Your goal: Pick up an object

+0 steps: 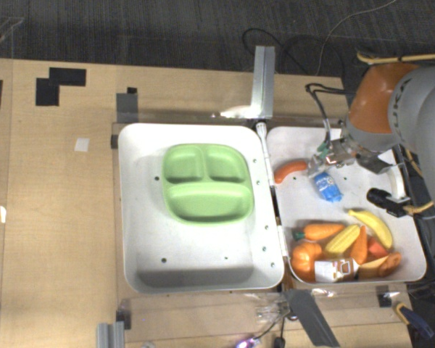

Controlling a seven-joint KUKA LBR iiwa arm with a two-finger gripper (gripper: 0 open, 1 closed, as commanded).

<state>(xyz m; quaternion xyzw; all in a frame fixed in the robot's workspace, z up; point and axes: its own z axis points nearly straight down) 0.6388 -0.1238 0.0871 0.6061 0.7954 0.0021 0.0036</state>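
Your gripper [332, 156] hangs low in the upper part of the right bin [297, 140], directly over a small blue packet [326, 185] that lies flat on the bin floor; whether it is open or closed is not something you can read here, and nothing is visibly in its grasp. The packet sits by itself, with an orange carrot-shaped piece [291, 170] just beside it to the left, which is likely why the arm is aimed there. The yellow bananas [373, 225] and other toy food are heaped against the near wall, crowded and harder to single out. You have open floor around the packet. The left bin [138, 216] carries a green divided tray [206, 182].
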